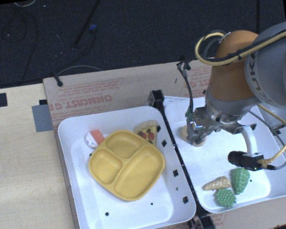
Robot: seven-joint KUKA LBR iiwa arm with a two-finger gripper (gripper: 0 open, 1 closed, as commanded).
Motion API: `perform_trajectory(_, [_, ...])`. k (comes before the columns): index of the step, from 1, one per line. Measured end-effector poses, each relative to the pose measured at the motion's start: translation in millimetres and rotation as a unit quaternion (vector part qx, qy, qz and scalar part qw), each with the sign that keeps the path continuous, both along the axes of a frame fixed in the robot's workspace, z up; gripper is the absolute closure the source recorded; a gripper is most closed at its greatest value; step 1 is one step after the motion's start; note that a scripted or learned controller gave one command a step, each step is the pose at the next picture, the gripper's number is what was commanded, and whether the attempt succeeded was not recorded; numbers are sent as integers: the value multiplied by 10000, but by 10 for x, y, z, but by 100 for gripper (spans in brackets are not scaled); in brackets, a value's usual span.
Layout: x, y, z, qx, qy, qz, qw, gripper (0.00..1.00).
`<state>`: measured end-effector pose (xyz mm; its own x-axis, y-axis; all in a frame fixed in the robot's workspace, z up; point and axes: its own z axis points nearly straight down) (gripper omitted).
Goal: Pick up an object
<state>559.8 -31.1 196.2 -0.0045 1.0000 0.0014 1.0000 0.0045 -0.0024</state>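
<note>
My gripper (195,136) hangs low over the upper left part of the right bin (285,185), its metal fingers pointing down at a small tan object (188,133) that is mostly hidden beneath them. Near that bin's front lie a tan cone-shaped piece (216,183), a green ridged toy (240,179) and a green broccoli-like toy (225,197). The left bin (89,212) holds a yellow divided plate (127,164), a pizza-slice toy (147,132) and a small orange and white item (94,138).
A black divider bar (174,155) runs between the two bins. The grey arm with its orange band (234,77) covers the right bin's back right. Black cable and a connector (247,160) hang over the right bin's middle.
</note>
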Motion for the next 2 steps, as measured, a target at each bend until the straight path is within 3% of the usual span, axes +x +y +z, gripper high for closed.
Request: perform_trajectory(2, [506, 1011, 124, -7, -5, -2, 10000, 100])
